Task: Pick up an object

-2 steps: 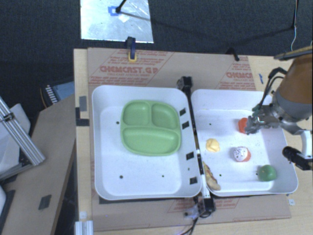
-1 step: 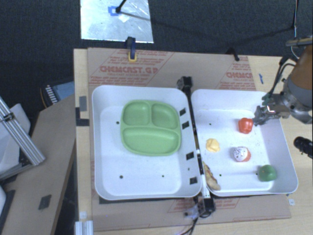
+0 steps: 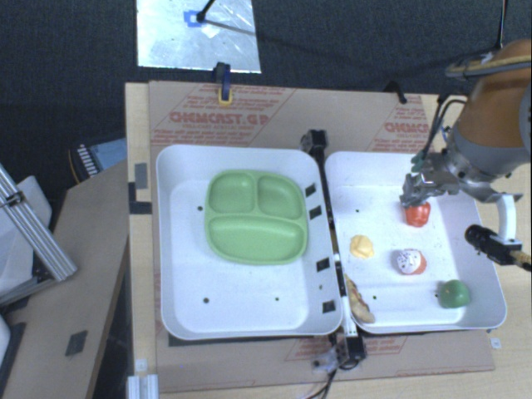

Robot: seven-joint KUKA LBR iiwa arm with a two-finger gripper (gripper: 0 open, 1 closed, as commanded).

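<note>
**benchwatcher:** Hovering right on top of the red object [image 3: 417, 214], the claw [image 3: 418, 188] is sitting over the far part of the right bin [image 3: 478, 310]. Can't tell whether it's wide, narrow or gripping; the metal is hiding the tips from up here.

**gripnerd:** Going outward from the claw: the yellow piece [image 3: 362, 246] and the red-and-white ball [image 3: 408, 262] are lying just beyond the red one, toward the camera. The green ball [image 3: 454, 293] is resting further off by the near corner, and the tan thing [image 3: 360, 303] is leaning against the divider. Well away in the left bin [image 3: 179, 223], the green tray [image 3: 254, 217] is sitting alone.

**benchwatcher:** Biggest risk, I'm guessing: the red one is looking small and rounded, so an off-centre pinch could be squirting it sideways, leaving the claw coming up with nothing.
</note>
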